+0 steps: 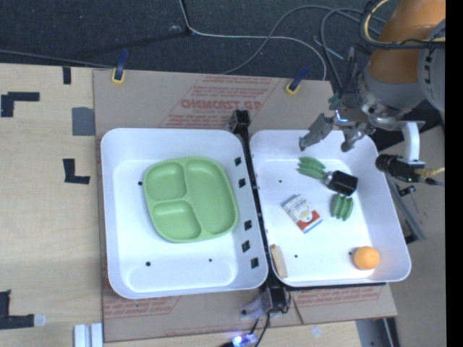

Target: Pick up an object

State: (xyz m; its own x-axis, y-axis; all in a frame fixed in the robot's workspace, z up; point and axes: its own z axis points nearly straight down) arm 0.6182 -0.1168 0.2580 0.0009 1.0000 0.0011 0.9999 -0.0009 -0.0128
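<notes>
White plastic is bearing everything here: two shallow bins side by side, the left bin (116,194) carrying a pale green divided plate (189,198), the right bin (383,223) carrying the loose items. The gripper (334,137) is hanging over the far edge of the right bin with its two fingers spread wide and nothing between them, so I judge the approach step to be in hand, with no pick made yet.

Closest to it is a green toy with a black end (327,173), lying just below the fingers; a second small green piece (341,207) is sitting just beyond its black end. Near the bin's middle a small card packet (302,212) is lying flat, an orange ball (367,258) is resting in the near right corner, and a tan cork-like piece (278,260) is leaning at the near left wall.

The next move is probably calling for a descent toward the green toy, with the fingers straddling its narrow width before closing.

Red lettering is showing on the cardboard sheet (217,100) beneath the bins, too faint to read with confidence. The packet is carrying red and white print, too small to make out.
</notes>
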